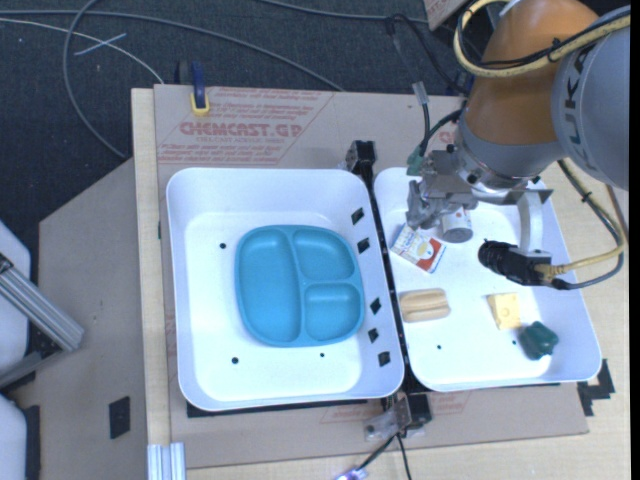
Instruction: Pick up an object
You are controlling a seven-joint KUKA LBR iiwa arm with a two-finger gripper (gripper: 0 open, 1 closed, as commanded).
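Lowest in the camera view, a dark green lump (538,339) and a yellow block (506,310) sat in the right bin (470,368), well off to the lower right of the gripper (428,220), with a tan wooden block (423,305) closer, below it. Directly under the gripper lay a small white and red packet (420,249), seemingly touching it, though whether it was gripped could not be told. A blue divided plate (298,284) rested in the left bin (200,268), well away to the gripper's left.

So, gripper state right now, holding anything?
Gripper: low over the white and red packet in the right bin; open or shut cannot be told, no hold visible.
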